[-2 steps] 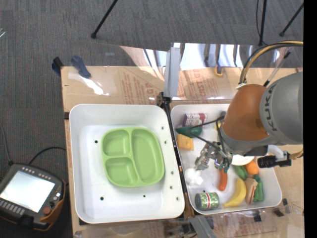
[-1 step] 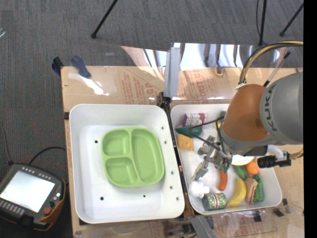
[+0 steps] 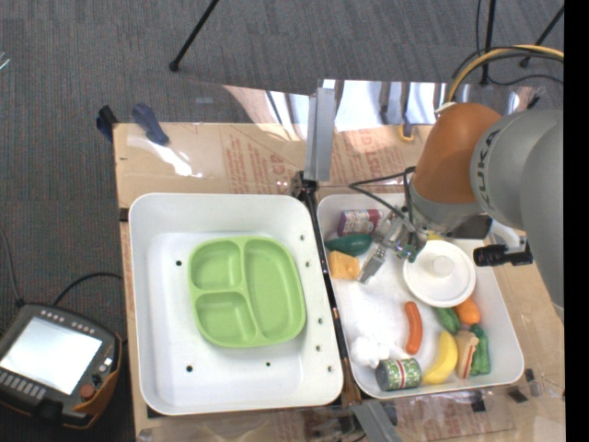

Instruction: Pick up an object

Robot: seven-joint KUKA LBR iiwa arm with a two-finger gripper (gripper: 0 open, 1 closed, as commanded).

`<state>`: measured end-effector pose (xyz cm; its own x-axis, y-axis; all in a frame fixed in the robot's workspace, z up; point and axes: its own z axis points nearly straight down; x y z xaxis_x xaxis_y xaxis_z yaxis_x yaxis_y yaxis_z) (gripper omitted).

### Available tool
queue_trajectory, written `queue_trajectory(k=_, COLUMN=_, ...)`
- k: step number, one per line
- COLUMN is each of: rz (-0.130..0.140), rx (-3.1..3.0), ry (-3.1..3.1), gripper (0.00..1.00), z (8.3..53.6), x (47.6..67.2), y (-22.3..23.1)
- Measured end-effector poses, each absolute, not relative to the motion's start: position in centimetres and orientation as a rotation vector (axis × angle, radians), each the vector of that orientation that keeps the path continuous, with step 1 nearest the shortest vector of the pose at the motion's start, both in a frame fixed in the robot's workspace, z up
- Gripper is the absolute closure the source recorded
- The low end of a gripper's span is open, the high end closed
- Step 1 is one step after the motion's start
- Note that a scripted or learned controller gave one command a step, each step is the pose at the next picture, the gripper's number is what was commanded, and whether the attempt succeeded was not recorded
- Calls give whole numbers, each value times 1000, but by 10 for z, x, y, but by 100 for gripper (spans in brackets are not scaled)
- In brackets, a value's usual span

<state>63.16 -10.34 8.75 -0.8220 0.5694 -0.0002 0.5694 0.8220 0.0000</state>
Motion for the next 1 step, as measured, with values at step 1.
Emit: queue_trajectory(k=1, rz=0, rx=1023, ry=2972, gripper=0, z=87, x=531, y=-134)
